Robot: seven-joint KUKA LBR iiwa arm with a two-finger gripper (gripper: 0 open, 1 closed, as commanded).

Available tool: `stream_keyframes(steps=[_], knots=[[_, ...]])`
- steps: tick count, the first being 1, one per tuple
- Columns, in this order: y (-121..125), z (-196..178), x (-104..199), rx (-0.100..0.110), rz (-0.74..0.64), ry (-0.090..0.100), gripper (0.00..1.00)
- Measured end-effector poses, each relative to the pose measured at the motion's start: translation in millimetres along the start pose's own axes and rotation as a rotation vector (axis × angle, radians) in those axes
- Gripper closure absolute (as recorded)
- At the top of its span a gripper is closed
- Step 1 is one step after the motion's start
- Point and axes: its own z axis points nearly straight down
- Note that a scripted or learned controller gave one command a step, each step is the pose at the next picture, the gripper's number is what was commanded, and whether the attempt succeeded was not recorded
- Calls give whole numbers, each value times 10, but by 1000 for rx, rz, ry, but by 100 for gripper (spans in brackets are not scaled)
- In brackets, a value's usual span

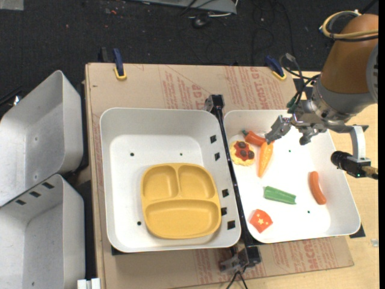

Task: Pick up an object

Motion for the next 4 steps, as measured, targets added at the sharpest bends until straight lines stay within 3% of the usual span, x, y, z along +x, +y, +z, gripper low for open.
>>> stream_keyframes(steps=[1,2,4], knots=[[23,-63,1,-12,-2,-1,0],[-47,402,-25,-7,1,-1,0],[39,1317,-83,-9,1,-1,0]])
